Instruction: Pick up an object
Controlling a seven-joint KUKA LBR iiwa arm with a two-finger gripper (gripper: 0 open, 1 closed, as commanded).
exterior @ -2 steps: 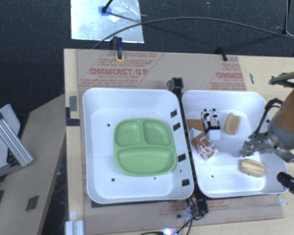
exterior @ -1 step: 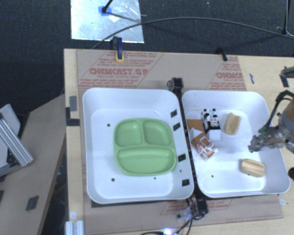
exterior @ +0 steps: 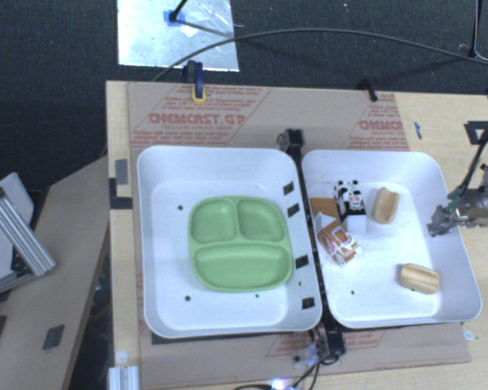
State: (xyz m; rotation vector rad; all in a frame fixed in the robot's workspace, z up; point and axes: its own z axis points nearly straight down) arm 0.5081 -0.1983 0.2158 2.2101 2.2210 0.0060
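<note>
At the right edge of the view we find the gripper (exterior: 439, 222), hanging over the right rim of the right bin (exterior: 459, 254); whether its fingers are parted or closed we cannot tell, and nothing shows between them.

Nearest to us in that bin lies a tan bread-like roll (exterior: 420, 278), close to the bin's front right corner and well apart from the gripper. Farther back, toward the bin's left side, we see a small orange-and-white carton (exterior: 338, 242) lying tilted (its printing is too small to read). Just behind it stands a black-and-white cow-patterned box (exterior: 350, 198), and beside that, to the right, a second tan roll (exterior: 384, 205) lies on end at a slight slant. A brown flat card (exterior: 324, 207) lies just left of the cow-patterned box.

In the left bin (exterior: 159, 242) we see a green divided plate (exterior: 240, 244) with three compartments, resting near the bin's middle.

Beyond both bins, we note a blue-and-yellow clamp (exterior: 196, 81) at the far edge of the bench (exterior: 252, 108).
</note>
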